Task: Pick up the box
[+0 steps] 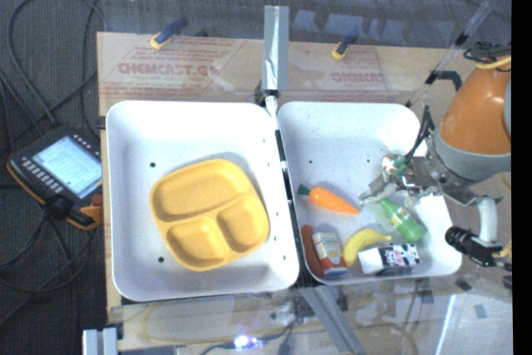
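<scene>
We found the box [391,259] unlifted at the right bin's [349,116] near edge, and could not tell the gripper's [391,181] state

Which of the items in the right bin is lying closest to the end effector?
The green bottle, just below the end effector. The banana, the carrot and the black and white box all lie farther away, toward the bin's front and middle.

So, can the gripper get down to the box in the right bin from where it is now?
Probably yes. The gripper hangs over the right bin, and the box lies near the front wall, top uncovered. The banana and green bottle crowd it closely.
</scene>
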{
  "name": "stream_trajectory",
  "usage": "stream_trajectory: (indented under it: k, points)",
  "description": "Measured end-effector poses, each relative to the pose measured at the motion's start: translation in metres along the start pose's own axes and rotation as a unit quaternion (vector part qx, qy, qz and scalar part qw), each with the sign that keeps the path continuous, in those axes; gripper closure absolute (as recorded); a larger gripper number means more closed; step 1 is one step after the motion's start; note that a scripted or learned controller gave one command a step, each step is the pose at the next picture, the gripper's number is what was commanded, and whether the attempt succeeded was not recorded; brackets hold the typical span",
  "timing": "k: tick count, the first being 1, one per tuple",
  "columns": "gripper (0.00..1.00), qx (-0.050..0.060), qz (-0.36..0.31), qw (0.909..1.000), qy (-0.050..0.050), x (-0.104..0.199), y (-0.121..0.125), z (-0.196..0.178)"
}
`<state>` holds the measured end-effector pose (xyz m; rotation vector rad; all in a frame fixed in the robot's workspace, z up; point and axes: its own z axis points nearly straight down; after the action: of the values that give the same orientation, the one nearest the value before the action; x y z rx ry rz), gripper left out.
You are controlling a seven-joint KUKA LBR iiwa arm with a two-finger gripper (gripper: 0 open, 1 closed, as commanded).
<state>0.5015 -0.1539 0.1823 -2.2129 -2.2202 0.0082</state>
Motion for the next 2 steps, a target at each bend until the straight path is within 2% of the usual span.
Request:
stream_trajectory:
  k: [1, 2]
  points:
    - [0.00, -0.007, 0.095, 0.9954, -0.001, 0.0280, -0.0140, 0.0941]
    - [0.00, -0.010, 0.134, 0.9910, -0.001, 0.0300, -0.0123, 0.0939]
